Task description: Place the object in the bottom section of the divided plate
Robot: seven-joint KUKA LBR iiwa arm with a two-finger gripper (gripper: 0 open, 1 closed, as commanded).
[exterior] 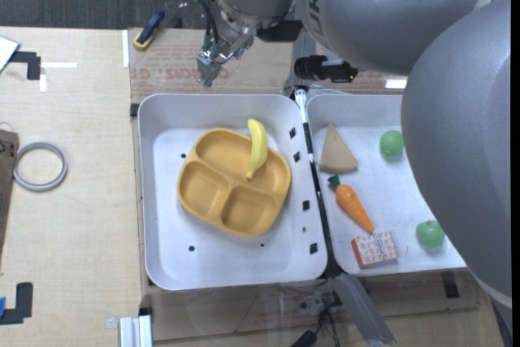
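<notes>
A yellow divided plate (213, 193) sits in the middle of the left white bin (162, 248). It has one large section at the back and two smaller ones toward the front. A yellow banana (257, 147) lies on the plate's back right part, running from the rim down to the central divider. The two front sections hold nothing. My gripper (210, 71) hangs beyond the bin's far wall, over the brown cardboard, well above and behind the plate. I see nothing in it.
The right bin (406, 272) holds a tan wedge (337, 151), a carrot (354, 206), two green balls (392, 144) (430, 234) and a small red and white box (374, 249). A tape roll (38, 166) lies on the bench at left. The grey arm fills the upper right.
</notes>
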